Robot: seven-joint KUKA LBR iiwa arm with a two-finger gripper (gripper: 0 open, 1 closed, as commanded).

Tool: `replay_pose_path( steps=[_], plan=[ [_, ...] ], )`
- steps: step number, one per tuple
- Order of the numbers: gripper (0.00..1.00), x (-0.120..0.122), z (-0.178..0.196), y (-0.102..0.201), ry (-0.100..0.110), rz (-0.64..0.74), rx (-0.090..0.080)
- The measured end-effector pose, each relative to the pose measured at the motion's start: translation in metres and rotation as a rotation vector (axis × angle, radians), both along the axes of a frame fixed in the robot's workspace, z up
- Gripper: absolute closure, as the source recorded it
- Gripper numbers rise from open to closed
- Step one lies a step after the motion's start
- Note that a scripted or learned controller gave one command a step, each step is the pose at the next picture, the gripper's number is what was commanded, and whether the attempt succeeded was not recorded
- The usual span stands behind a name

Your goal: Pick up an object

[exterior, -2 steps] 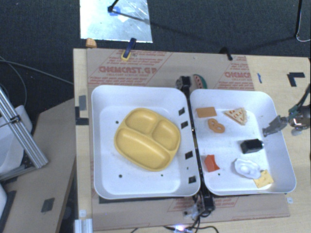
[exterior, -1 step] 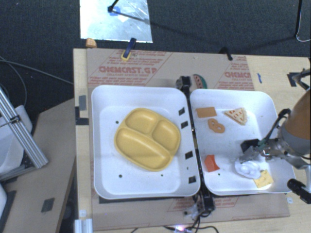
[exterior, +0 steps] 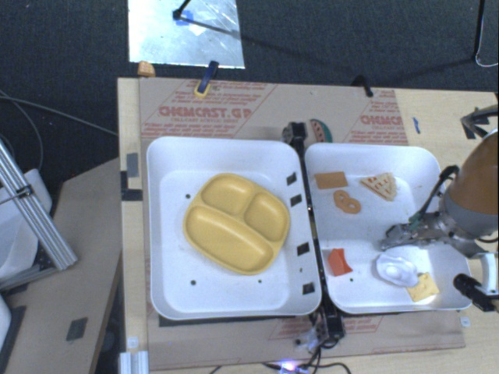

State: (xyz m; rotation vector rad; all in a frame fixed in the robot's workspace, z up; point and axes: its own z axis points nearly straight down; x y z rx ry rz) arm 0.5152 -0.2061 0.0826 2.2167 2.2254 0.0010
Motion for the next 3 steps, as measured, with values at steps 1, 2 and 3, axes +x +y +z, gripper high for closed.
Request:
replay_pose_path(
  steps=[1, 2, 3],
  plan=[
    [0.0, 0.005, 0.072, -0.001, -0.007, 0.0, -0.003],
    [0.0, 0.023, -0.002, 0.001, 0.003, 0.001, 0.001],
    [1.0, 0.025, 0.013, 0.0, -0.004, 0.001, -0.001]
  ],
)
